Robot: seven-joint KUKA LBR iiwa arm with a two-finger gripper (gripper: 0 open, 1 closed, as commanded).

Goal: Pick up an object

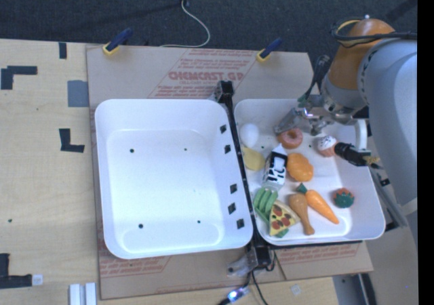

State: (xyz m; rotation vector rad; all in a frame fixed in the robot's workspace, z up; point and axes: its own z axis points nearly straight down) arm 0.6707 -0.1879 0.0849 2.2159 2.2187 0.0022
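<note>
The donut (pixel 291 138) is round and pinkish. It lies in the right bin (pixel 359 232), just below the gripper (pixel 302 119) in the picture. It is so close that I cannot tell if they touch. The gripper hangs low over the far end of that bin. I cannot tell if its jaws are wide or narrow, because the shiny metal parts run together. The big grey arm (pixel 393 93) comes in from the right and bends down, with its orange band (pixel 354 49) up above the wrist. Just right of the jaws, a bit lower, lies a small white and red thing (pixel 325 144). Left of the jaws is a white egg (pixel 249 134). Further below the jaws sit a black and white box (pixel 276 167) and an orange (pixel 300 168), side by side. The marks on the box are too small to read. Further off still are a carrot (pixel 320 205), a chicken leg (pixel 300 212), a pizza slice (pixel 281 219) and a red and green tomato (pixel 343 198). The left bin (pixel 163 181) is well to the left of the jaws. The cardboard (pixel 135 73) under both bins has red letters that say "CHEMCAST".
</note>
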